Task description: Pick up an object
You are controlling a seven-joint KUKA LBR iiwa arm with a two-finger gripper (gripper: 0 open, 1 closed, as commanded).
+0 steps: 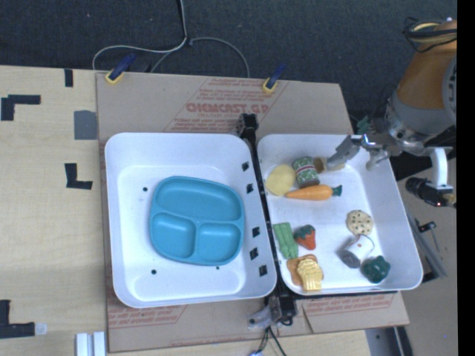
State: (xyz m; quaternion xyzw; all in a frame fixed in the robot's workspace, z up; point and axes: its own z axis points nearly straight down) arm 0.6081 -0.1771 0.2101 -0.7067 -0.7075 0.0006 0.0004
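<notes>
I see my arm [427, 65] reaching in from the right over the right bin [386, 199], with the blue tray [197, 221] alone in the left bin [126, 199]. The hand [356, 153] hangs at the right bin's upper corner — fingers spread, nothing between them. The nearest target I judge to be the small green can [305, 170], just left of and below the hand. The carrot [312, 193] lies below it, long axis running left-right — a further reach.
</notes>
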